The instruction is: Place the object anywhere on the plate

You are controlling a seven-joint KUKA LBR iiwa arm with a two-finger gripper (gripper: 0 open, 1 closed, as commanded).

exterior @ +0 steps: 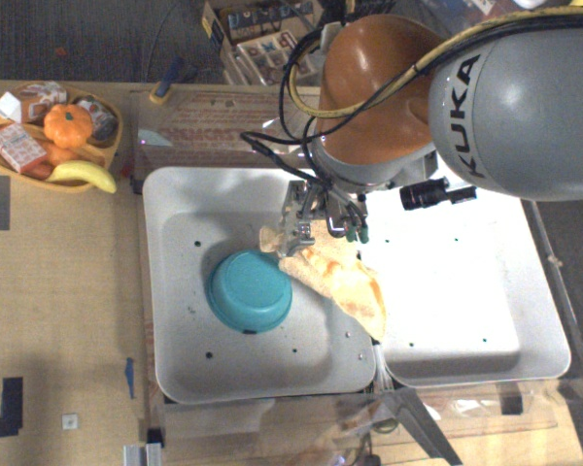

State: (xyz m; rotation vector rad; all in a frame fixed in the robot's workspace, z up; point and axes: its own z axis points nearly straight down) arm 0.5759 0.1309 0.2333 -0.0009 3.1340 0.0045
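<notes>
- At the far left of the bench, a shallow wooden bowl (0, 149) held toy food — an orange pumpkin-like piece (68, 125), a yellow banana (83, 173) along its near rim, and small printed cartons (17, 147).
- The left white bin (170, 357) carried two things: a teal plate (251, 291), round and turned dome-side up, sitting near the middle of the bin's floor, and a flat yellow-orange object (342, 282) shaped like a slice of pizza.
- The slice lay just right of the plate, its pale crust end near the plate's upper right edge and its body stretching down and right until it lapped over the rim shared by the two bins; it did not rest on the plate.
- The gripper (318, 229) hung over the upper end of the slice, its metal fingers (297, 221) pointing down at the crust — whether they were spread or pinched on the slice could not be told from this slant.
- The right white bin (466, 289) sat directly beside the left one, partly covered from above by the grey arm (525, 105) and its orange band (374, 90), with black and yellow cables (301, 85) looped around the wrist.
</notes>
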